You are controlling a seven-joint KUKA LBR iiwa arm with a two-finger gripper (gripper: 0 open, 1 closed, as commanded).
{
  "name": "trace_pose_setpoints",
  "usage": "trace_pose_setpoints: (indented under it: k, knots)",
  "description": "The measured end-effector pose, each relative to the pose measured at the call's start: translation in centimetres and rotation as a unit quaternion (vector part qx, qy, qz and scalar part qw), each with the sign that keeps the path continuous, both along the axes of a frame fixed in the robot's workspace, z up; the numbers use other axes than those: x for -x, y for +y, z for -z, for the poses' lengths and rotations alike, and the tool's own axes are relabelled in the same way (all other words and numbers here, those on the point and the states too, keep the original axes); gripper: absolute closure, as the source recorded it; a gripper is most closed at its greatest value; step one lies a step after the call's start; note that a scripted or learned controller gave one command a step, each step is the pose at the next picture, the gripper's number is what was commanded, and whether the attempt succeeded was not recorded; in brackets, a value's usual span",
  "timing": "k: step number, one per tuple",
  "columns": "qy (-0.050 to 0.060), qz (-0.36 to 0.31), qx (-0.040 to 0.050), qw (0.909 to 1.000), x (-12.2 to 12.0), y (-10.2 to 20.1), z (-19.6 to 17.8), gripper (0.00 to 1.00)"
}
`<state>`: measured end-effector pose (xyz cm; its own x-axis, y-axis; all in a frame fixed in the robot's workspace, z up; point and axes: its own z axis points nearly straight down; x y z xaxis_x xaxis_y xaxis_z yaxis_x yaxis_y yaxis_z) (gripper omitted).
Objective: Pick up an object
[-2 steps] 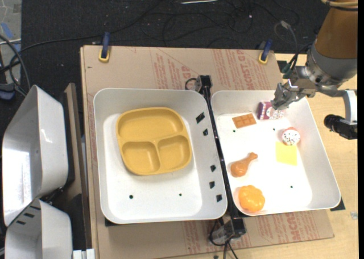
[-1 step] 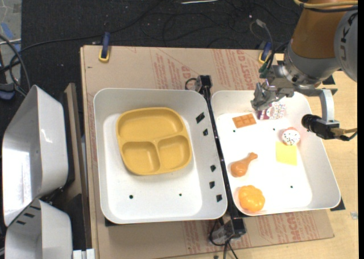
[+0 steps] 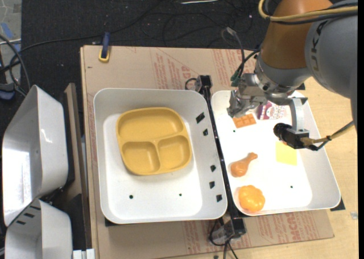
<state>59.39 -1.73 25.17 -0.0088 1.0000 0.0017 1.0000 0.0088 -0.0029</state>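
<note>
My gripper point(image 3: 241, 106) hangs over the far end of the right bin point(image 3: 318, 192), just above a small flat orange waffle piece point(image 3: 245, 121). A pink and white packet point(image 3: 269, 111) lies beside it, partly hidden under the wrist. Nearer the front of the same bin lie an orange drumstick point(image 3: 243, 164), a round orange fruit point(image 3: 251, 198) and a flat yellow square point(image 3: 286, 153). Nothing is visibly held.
The left bin point(image 3: 114, 195) holds a yellow divided plate point(image 3: 153, 140). A ridge with black clips point(image 3: 213, 138) separates the two bins. The arm's grey and orange body point(image 3: 301, 30) covers the right bin's far right corner. White tubs point(image 3: 31, 155) stand left of the bench.
</note>
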Motion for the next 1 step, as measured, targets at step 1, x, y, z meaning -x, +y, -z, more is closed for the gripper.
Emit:
trace_pose_setpoints:
  k: [1]
  knots:
    - [0.000, 0.000, 0.0003, 1.0000, 0.90, 5.31, 1.77, 1.00]
